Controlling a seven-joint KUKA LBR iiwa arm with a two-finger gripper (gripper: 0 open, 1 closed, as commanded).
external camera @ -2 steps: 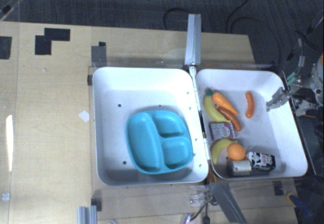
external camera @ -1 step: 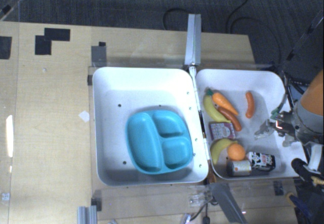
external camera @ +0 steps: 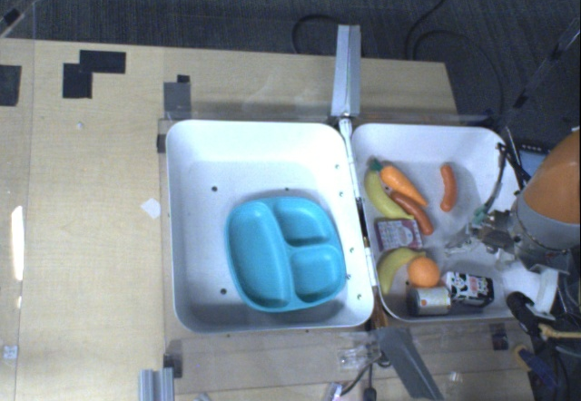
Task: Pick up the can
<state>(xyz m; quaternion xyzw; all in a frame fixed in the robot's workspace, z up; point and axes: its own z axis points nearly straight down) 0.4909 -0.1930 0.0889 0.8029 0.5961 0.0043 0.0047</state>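
My gripper point(external camera: 477, 236) sits at the right side of the right bin point(external camera: 472, 138), low over its floor; I cannot tell its state from this view, as the tip is small and cluttered with cable and metal parts. Nothing is seen held in it. My arm point(external camera: 554, 200), grey with an orange band, enters from the right edge above the bin wall.

The can point(external camera: 451, 292) lies on its side at the near edge of the right bin, silver end toward the left, its black-and-white label facing up. It is near my gripper but apart from it, on the side closer to the camera.

Just beside the can, touching or nearly touching its silver end, is an orange point(external camera: 422, 272), with a banana point(external camera: 392, 267) at its left. Further back lie a small dark red packet point(external camera: 398, 233), a second banana point(external camera: 381, 195), a carrot point(external camera: 402, 184) across it, and a sausage point(external camera: 447, 187) lying alone toward the back right.

The left bin point(external camera: 195, 209) holds a blue divided plate point(external camera: 283, 252), set toward its near right part. Both bins rest on a pale wooden bench point(external camera: 82, 236).
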